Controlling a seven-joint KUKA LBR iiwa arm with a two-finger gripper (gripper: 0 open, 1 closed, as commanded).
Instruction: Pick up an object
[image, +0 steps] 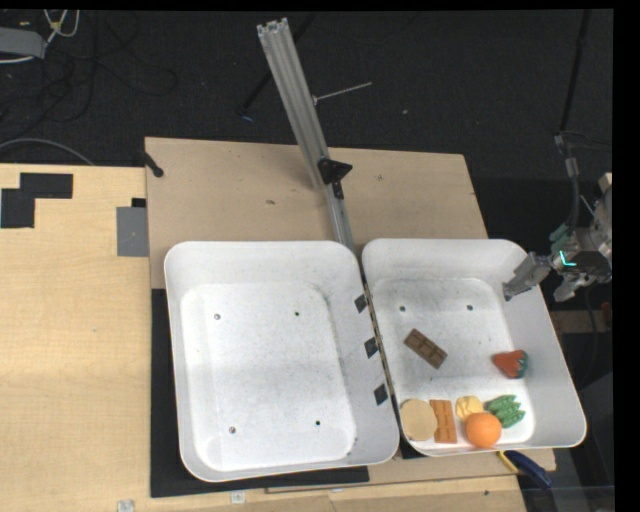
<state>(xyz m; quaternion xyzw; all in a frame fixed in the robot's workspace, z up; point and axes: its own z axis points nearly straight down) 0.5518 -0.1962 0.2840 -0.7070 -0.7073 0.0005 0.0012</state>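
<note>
The right bin (440, 258) holds several small toy foods. A brown chocolate bar (425, 348) lies near its middle and a red strawberry (510, 364) lies by the right wall. Along the near wall sit a pale bread slice (418, 420), an orange wafer (443, 421), a yellow piece (467, 406), an orange ball (483, 430) and a green piece (506, 410). My gripper (534, 292) hangs over the bin's right rim, up and to the right of the strawberry. It is open with nothing between its fingers (520, 279).
The left bin (200, 262) stands beside the right one, with black clips (370, 347) along the shared wall. A slanted metal rail (300, 110) rises behind the bins. The wooden bench (70, 330) extends to the left.
</note>
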